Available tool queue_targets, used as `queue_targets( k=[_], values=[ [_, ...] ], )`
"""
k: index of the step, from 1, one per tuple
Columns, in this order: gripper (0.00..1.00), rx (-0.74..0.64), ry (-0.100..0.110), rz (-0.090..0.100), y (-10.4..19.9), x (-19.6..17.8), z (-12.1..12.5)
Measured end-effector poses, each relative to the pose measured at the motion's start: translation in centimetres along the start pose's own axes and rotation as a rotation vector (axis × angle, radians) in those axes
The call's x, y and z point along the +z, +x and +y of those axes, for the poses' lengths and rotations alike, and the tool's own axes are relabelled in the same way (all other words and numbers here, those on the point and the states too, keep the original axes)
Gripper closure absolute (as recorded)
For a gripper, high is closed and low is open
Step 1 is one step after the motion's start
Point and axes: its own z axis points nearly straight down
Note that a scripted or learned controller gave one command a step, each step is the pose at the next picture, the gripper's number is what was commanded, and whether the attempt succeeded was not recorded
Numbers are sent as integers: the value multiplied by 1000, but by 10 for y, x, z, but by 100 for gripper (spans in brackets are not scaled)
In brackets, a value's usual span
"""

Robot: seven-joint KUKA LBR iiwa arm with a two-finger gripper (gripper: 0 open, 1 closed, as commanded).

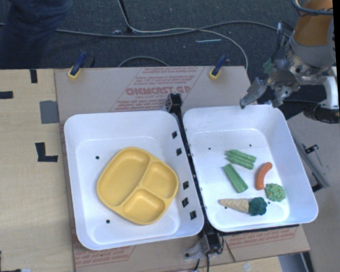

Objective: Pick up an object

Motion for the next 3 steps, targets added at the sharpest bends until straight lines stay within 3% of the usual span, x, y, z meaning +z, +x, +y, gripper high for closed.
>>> queue_targets(
  k=[1,3],
  values=[
    [0,-4,-13,-2,1,-9,2],
    [0,-4,-12,-4,2,100,7]
  ],
)
